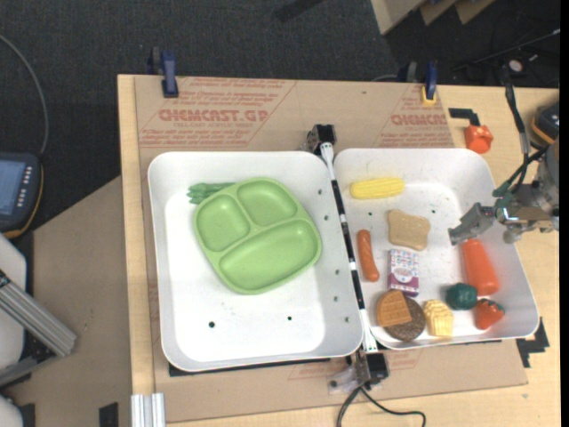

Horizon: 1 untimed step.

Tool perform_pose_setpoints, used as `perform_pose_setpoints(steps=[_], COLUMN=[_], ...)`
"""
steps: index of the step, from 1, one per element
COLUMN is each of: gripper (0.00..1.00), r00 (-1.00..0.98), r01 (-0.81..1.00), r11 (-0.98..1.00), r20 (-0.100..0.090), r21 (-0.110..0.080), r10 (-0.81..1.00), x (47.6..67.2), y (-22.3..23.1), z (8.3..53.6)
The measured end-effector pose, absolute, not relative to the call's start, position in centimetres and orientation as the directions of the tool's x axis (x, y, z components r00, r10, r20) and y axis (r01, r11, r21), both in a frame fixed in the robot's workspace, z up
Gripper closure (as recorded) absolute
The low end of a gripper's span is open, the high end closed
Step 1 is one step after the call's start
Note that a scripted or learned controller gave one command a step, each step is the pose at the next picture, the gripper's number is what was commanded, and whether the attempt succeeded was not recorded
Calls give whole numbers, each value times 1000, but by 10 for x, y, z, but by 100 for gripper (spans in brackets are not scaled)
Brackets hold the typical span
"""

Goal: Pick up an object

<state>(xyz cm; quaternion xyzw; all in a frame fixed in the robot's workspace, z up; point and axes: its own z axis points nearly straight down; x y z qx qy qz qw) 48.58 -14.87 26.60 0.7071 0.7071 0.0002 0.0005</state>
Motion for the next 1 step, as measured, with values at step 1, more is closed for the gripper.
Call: perform_pose_setpoints(steps=[1], gripper=[0], r00=[-6], r01=[1000], r11=[6], r20=[4], r21=[-9], r10=[1000], x=[543], y=[-96], z=[146])
